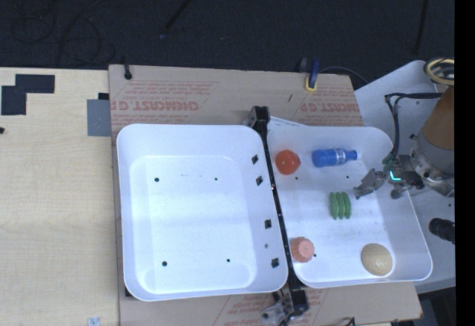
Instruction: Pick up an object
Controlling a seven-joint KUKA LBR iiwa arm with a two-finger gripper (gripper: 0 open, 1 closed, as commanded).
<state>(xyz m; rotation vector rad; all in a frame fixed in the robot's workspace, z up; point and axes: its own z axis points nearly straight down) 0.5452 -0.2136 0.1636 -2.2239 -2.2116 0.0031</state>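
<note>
The right bin (404, 243) holds several objects. A blue bottle (334, 157) lies on its side at the back, with an orange-red ball (288, 162) to its left. In the middle is a green ridged piece (340, 205). A pink round object (302, 249) sits at the front left and a beige ball (377, 258) at the front right. My gripper (382, 188) hovers over the bin's right edge, to the right of the green piece and apart from it. Its fingers are spread open with nothing between them.
The left bin (130, 168) lies beside the right one, with a black divider (271, 198) between them. Both rest on a cardboard sheet (193, 94). The arm's body (441, 146) stands just outside the right bin.
</note>
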